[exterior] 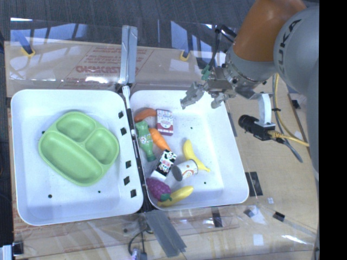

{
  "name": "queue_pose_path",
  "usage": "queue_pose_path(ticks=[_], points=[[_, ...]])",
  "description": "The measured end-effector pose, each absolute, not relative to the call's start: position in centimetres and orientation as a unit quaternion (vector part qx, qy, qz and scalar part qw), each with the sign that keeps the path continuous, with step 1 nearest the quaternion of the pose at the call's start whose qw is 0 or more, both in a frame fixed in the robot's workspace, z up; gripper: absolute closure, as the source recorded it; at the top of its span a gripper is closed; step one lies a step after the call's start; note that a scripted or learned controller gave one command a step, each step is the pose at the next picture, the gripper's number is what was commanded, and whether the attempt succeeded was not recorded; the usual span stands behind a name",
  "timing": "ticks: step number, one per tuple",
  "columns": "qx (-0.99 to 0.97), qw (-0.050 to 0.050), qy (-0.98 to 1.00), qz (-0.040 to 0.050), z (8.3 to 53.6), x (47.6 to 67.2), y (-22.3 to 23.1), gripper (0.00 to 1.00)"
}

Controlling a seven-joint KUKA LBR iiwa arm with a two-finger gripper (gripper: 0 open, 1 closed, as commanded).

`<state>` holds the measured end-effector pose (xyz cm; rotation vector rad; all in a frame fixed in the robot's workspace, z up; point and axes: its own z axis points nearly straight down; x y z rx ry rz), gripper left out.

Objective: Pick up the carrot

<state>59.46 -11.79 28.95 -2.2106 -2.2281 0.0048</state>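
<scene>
In the right bin (230,145), the carrot (159,138) lies against the left wall, its long axis running diagonally: the thick end points up-left toward the green bottle (144,136) beside it, the tip down-right toward the black-and-white carton (165,163). A red-and-white box (165,121) sits just above the carrot, and a banana (192,155) lies to its right. The arm's claw (205,98) hangs above the carrot near the bin's top edge, fingers spread apart and gripping nothing. A green divided plate (78,146) rests in the left bin (32,199).
</scene>
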Motion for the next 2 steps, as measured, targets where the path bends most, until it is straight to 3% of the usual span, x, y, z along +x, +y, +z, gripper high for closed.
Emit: queue_pose_path(ticks=[1, 2], points=[[-0.631, 0.002, -0.776, 0.0016, 19.1, 56.5, -4.0, 0.0], [-0.653, 0.001, -0.758, 0.0014, 19.1, 53.4, -5.2, 0.0]])
